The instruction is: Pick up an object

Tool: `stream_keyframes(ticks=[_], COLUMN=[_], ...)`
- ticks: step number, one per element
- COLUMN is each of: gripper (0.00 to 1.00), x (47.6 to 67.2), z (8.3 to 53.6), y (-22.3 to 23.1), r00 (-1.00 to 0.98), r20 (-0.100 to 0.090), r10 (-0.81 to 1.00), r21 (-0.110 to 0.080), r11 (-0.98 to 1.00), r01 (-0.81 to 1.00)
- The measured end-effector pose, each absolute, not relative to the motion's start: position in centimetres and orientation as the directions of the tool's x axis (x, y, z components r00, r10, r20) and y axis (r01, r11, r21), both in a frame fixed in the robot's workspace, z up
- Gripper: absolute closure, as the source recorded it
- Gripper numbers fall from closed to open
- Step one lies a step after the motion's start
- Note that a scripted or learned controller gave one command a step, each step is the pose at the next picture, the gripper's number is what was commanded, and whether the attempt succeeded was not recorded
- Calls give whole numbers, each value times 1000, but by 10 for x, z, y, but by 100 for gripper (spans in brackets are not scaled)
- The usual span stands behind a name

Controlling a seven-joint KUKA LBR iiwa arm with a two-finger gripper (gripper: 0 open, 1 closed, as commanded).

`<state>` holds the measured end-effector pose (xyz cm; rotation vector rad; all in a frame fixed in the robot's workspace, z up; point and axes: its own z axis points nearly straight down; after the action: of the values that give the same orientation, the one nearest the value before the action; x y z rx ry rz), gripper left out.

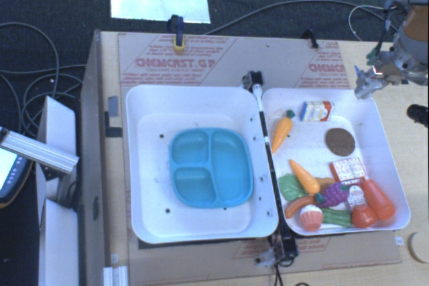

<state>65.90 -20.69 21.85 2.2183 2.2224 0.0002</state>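
Note:
The right bin (pixel 385 137) holds several toy foods: a carrot (pixel 282 131), a small white, red and blue carton (pixel 315 110), a brown disc (pixel 340 141), a second carrot (pixel 303 176), a red patterned box (pixel 347 169), purple grapes (pixel 333 194), a cupcake (pixel 311 217) and a red bottle (pixel 377 200). My gripper (pixel 366 82) hangs beyond that bin's far right corner, over the cardboard and apart from every toy. Nothing shows in it.
In the left bin (pixel 144 144) lies a blue divided plate (pixel 211 166). A clamp (pixel 256 82) sits where the two bins meet at the back. Cables run over the bench behind the bins. Grey equipment stands at the far left.

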Motion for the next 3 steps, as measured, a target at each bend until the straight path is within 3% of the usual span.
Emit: stream_keyframes(ticks=[1,2,3], gripper=[100,100,100], x=[667,617,584], z=[195,94,186], y=[-206,-207,-207], r00=[-5,-3,-1], r20=[0,-1,-2], r10=[1000,1000,1000], r21=[-1,1,2], r11=[5,3,1], r01=[1000,1000,1000])
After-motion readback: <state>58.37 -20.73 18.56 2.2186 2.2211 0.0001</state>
